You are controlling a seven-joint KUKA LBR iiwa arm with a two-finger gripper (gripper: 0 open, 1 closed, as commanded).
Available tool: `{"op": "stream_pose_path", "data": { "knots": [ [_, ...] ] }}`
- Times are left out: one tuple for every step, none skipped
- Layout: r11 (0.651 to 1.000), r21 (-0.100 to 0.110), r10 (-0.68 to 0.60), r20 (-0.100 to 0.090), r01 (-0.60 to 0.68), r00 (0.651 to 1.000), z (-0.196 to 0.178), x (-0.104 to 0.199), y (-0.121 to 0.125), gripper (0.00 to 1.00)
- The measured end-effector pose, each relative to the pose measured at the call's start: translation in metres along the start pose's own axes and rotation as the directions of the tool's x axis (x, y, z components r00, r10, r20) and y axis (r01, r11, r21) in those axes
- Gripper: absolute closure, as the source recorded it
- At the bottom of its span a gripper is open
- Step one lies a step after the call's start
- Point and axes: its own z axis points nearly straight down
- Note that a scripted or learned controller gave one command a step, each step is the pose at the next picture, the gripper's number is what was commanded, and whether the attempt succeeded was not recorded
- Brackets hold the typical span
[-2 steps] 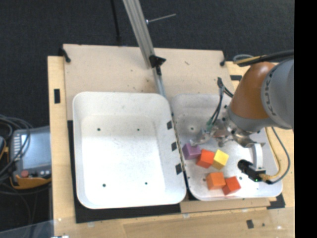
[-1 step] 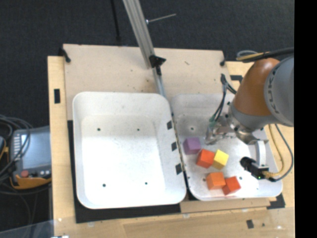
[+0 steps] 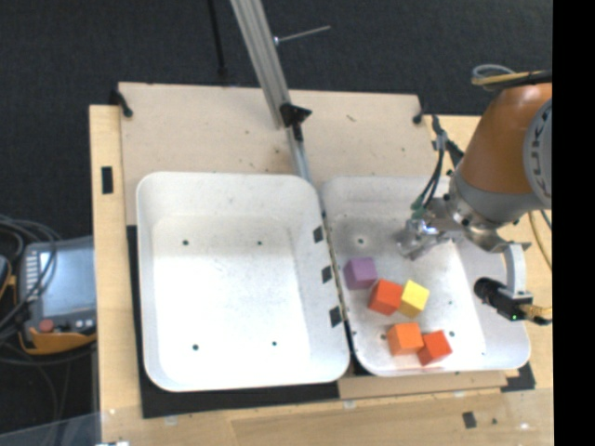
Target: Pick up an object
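Note:
Several small blocks lie in the right bin (image 3: 372,207): a purple block (image 3: 361,271), an orange-red block (image 3: 385,296), a yellow block (image 3: 415,297), an orange block (image 3: 404,338) and a red block (image 3: 434,347). My gripper (image 3: 416,237) hangs over the right bin's upper middle, up and to the right of the purple block and above the yellow one. Nothing shows between its tips. The arm's orange band and grey wrist cover the bin's right upper part.
The left bin (image 3: 232,282) sits beside the right one, divided by a rim with black clips. A slanted metal rail (image 3: 270,72) runs from the top down to the bins' junction. A cable and black fitting (image 3: 502,297) hang by the right bin's right side.

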Motion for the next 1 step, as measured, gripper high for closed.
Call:
{"op": "stream_pose_path", "data": {
  "knots": [
    [1.0,0.002,-0.002,0.0,0.002,1.0,-0.0336,-0.0014,0.0019,1.0]
  ]
}}
